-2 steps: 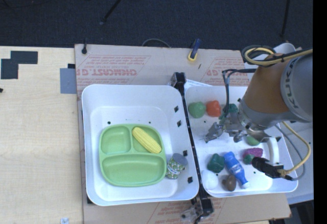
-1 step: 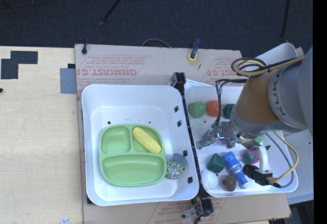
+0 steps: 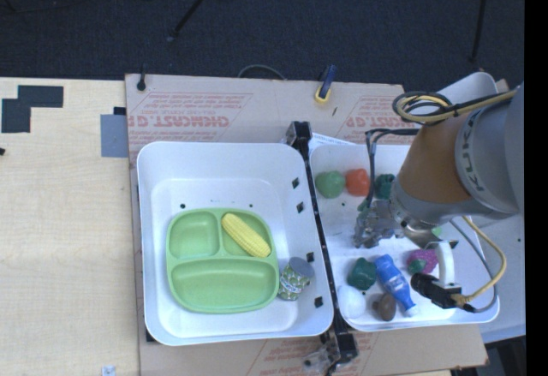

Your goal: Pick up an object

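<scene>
The arm reaches in from the right, its orange band above the right bin (image 3: 492,307), and the gripper (image 3: 373,227) hangs low near that bin's middle — I cannot tell how the claw stands or whether it has anything. Just behind it lie a green ball (image 3: 329,184) and an orange ball (image 3: 357,182), side by side. In front sit a dark green piece (image 3: 361,273), a blue bottle (image 3: 394,282) and a brown lump (image 3: 384,307). In the left bin (image 3: 154,194), a green divided plate (image 3: 214,280) carries a corn cob (image 3: 247,235) — a small tin (image 3: 294,279) touches its right edge.
</scene>
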`<move>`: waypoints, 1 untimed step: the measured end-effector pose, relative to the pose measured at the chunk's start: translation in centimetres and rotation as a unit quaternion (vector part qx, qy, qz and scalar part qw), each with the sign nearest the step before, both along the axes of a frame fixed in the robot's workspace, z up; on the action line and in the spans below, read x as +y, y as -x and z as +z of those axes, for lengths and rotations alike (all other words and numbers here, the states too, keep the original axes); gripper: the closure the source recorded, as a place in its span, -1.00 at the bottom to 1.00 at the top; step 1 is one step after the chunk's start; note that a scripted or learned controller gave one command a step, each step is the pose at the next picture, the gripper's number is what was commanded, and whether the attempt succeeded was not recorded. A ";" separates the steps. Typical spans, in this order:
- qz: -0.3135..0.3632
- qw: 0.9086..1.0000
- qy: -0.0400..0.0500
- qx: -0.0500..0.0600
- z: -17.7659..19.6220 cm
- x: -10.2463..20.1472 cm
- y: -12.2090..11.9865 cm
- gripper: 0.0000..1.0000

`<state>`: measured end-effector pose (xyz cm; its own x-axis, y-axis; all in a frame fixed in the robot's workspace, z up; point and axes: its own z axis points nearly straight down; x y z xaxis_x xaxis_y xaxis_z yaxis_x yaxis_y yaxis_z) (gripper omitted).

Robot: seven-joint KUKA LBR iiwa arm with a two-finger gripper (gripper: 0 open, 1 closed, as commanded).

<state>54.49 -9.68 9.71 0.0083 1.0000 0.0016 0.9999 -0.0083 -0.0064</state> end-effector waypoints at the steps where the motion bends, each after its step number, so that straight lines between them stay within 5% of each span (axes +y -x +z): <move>1: 0.005 1.000 0.001 -0.003 6.1 0.4 -0.1 1.00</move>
